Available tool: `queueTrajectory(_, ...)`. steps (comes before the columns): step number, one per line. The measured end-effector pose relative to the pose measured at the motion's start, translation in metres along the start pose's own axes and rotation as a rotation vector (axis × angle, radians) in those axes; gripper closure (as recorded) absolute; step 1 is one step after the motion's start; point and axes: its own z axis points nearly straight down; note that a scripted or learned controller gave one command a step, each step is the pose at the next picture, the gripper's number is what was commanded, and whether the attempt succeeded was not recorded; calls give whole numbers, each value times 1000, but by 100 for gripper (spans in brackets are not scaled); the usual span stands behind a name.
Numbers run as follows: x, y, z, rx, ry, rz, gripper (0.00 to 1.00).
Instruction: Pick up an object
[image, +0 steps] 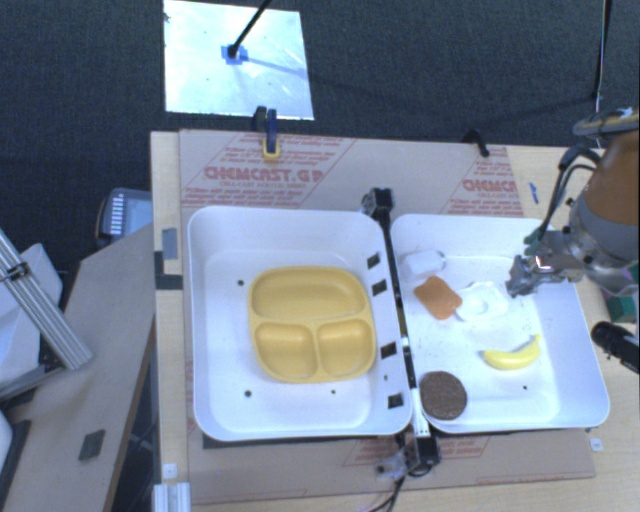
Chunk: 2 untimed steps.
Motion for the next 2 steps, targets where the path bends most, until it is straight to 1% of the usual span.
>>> queueTrajectory(1,54,29,9,4,3,-6,100)
queueTrajectory(2,107,47,3,4,3,-5,100)
